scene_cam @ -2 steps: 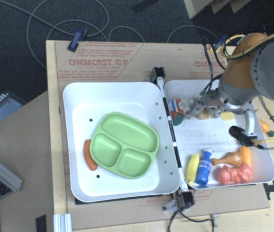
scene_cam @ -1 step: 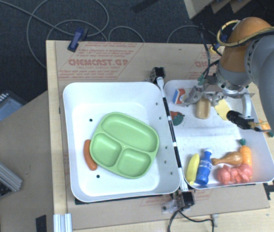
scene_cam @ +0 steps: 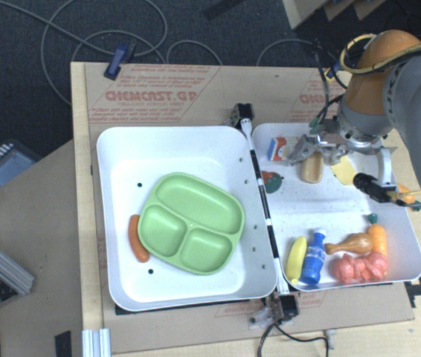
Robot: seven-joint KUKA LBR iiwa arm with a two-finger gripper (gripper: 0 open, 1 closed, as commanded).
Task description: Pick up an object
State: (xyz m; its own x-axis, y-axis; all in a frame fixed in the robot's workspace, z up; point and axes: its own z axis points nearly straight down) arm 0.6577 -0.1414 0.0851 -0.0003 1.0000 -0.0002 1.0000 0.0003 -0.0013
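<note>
My gripper [scene_cam: 317, 152] hangs over the far part of the right bin [scene_cam: 344, 281]. A tan, rounded toy [scene_cam: 312, 170] lies right under it, touching or nearly touching it. A pale yellow piece [scene_cam: 342, 172] sits just to the right of the tan toy. A red and blue packet [scene_cam: 276, 149] lies to the left of the gripper. At the near end of the bin lie a yellow banana [scene_cam: 297, 257], a blue bottle [scene_cam: 313, 259], a brown drumstick [scene_cam: 350, 243], an orange carrot [scene_cam: 377, 238] and a pink lump [scene_cam: 358, 268].
The left bin [scene_cam: 117, 155] holds a green divided plate [scene_cam: 189, 222] with an orange sausage [scene_cam: 137, 239] along its left side. A small green and red piece [scene_cam: 271, 181] rests by the rim between the bins. Cables and a blue clip [scene_cam: 118, 59] lie beyond the bench.
</note>
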